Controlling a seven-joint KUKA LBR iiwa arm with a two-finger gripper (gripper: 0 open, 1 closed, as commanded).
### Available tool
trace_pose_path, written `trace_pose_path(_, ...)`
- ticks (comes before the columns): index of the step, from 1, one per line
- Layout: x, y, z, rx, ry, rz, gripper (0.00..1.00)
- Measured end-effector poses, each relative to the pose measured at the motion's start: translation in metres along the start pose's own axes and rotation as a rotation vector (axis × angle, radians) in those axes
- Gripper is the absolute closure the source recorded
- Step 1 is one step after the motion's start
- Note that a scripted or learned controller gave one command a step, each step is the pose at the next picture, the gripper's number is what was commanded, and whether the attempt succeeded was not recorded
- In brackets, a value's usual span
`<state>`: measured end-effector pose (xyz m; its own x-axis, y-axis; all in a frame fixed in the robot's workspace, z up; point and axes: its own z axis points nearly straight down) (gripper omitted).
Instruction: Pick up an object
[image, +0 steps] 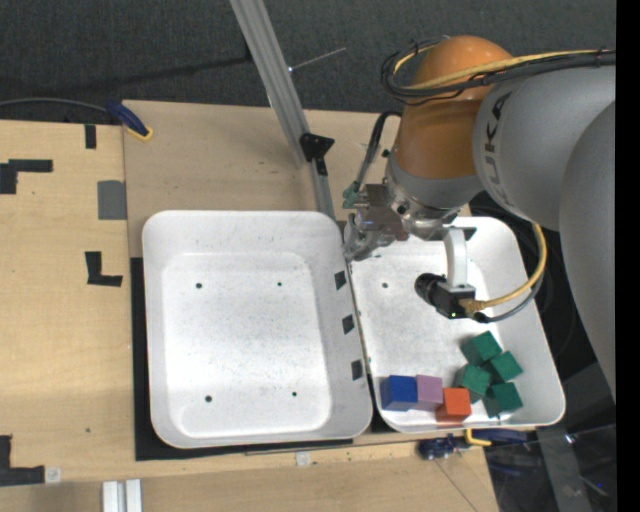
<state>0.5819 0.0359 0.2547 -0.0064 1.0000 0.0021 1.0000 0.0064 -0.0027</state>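
Arm hides gripper fingers over right bin

The wooden bench carries two shallow white bins side by side on a black mat. The left bin and right bin touch along their inner edges. Black tape marks and a grey patch dot the bare wood.

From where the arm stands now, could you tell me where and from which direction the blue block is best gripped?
Grip the blue block from straight above, fingers on its near and far faces. The purple block sits tight against its right side, and the bin wall crowds its left.
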Motion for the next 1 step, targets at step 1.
trace_pose_path(1, 0.047, -0.0262, 0.0192, 0.002, -0.001, 0.0, 1.0)
